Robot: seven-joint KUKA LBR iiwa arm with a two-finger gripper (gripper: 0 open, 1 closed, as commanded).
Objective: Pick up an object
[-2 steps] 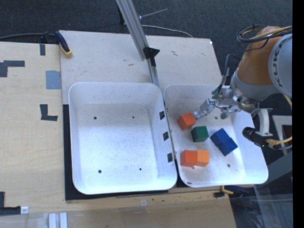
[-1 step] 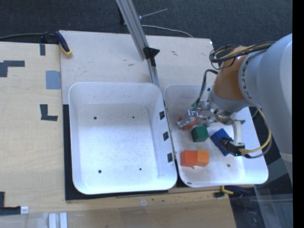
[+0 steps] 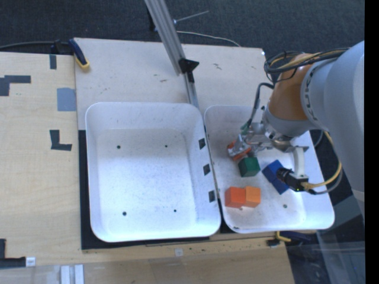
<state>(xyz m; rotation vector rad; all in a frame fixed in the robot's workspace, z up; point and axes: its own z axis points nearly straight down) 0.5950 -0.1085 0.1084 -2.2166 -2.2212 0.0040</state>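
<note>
Gripper [image 3: 241, 148] mid right bin [image 3: 308, 218], just above green block [image 3: 249, 167].

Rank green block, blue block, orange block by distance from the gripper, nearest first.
From the gripper in the right bin:
1. green block, just below it.
2. blue block, lower right.
3. orange block, near the bin's front.

Lying close together in the right bin [image 3: 308, 215]: green block [image 3: 249, 167], blue block [image 3: 275, 175], orange block [image 3: 242, 197], small red-grey piece [image 3: 238, 151].
</note>
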